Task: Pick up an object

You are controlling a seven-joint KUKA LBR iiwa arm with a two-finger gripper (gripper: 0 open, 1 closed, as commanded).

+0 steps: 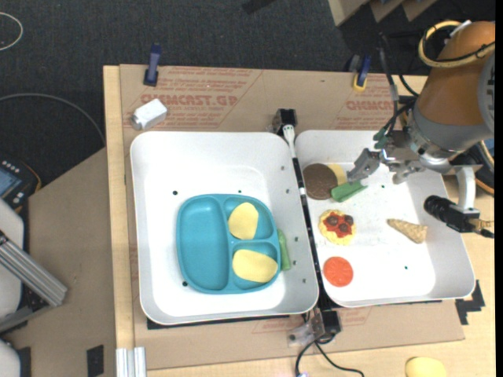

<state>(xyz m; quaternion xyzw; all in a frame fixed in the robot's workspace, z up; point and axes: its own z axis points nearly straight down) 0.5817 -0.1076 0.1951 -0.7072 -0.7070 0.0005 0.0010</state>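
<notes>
Two white bins side by side: left bin (157, 234) with teal divided tray (200, 246) carrying two yellow pieces. Right bin (440, 277) with brown disc (318, 181), green piece (346, 190), mini pizza (337, 226), tomato slice (338, 270), cone (408, 229). Gripper (377, 163) over green piece; finger state cannot be told.

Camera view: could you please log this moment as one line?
end effector: over right white bin, fingers at flat green piece | grasp: unconfirmed | brown round disc: beside it | teal divided tray: left bin
</notes>
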